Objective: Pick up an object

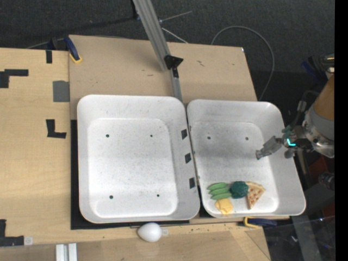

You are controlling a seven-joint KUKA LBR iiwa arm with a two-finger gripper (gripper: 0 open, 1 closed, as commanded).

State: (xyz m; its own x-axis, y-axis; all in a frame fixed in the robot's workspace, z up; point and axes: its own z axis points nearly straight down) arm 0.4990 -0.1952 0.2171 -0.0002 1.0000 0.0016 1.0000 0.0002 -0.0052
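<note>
Several small toys lie in the near corner of the right bin (272, 113): a green piece (218, 189), a dark teal piece (238, 188), a yellow piece (224, 205) and an orange wedge (254, 193) shaped like a pizza slice. They touch one another in a tight cluster. My gripper (272, 147) hangs over the right side of this bin, above and to the right of the cluster and apart from it. Nothing is seen held in it.
The left bin (87, 113) adjoins the right one. A white egg-shaped object (149, 232) rests on the bench outside the bins, near the front edge. A slanted metal pole (155, 29) rises behind the bins. A cable (261, 42) loops at the back right.
</note>
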